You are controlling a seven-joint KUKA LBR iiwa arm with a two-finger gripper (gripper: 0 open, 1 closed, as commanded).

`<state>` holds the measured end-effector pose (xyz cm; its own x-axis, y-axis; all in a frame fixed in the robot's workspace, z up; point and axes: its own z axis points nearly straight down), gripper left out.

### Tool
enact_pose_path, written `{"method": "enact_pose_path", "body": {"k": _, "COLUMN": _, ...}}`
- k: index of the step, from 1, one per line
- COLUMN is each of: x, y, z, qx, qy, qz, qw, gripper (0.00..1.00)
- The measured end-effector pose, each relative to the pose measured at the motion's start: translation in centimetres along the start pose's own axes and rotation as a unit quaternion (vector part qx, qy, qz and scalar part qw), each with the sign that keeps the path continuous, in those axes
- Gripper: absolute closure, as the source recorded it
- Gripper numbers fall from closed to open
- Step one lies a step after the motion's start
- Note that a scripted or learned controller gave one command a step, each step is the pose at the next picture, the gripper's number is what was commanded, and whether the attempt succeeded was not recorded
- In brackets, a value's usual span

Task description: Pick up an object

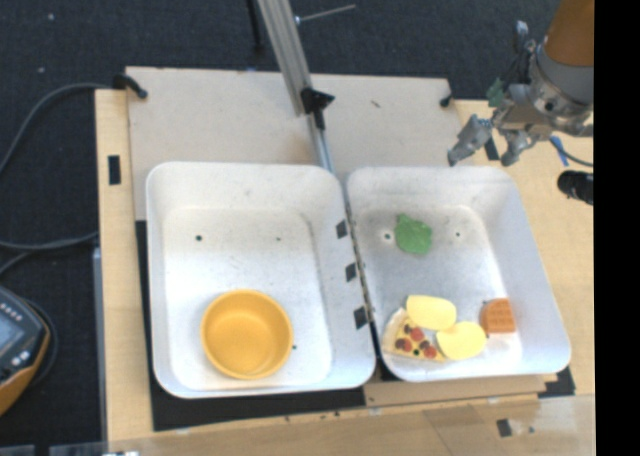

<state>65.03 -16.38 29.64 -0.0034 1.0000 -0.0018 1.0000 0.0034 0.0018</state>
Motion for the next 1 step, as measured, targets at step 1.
{"method": "enact_pose_path", "body": {"k": 1, "x": -0.03, "y": -0.01, "z": 0.0, "qx": 0.0, "qy": 0.0, "qz": 0.0, "qw": 1.0, "gripper": 0.0}}
